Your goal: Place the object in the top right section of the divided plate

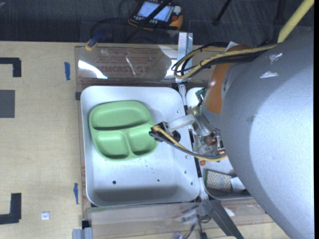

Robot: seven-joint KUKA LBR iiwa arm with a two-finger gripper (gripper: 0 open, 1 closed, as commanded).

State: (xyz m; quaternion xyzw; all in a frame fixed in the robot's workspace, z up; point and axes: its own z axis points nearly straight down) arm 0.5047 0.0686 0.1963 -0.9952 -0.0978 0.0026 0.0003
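A green divided plate (121,129) lies in the upper left of the left bin (144,180). It has one long section on the far side and two smaller ones on the near side. My gripper (206,141) hangs over the wall between the two bins, just right of the plate, and the wrist hides its tips. A pale object with a speckled end (219,180) lies in the right bin, just in front of the gripper. Nothing lies on the plate.
The grey arm covers most of the right bin (214,195). The left bin's floor in front of the plate is bare white with a few dark specks. A clear panel (129,63) stands behind the bins, and a handheld pendant (154,13) lies beyond it.
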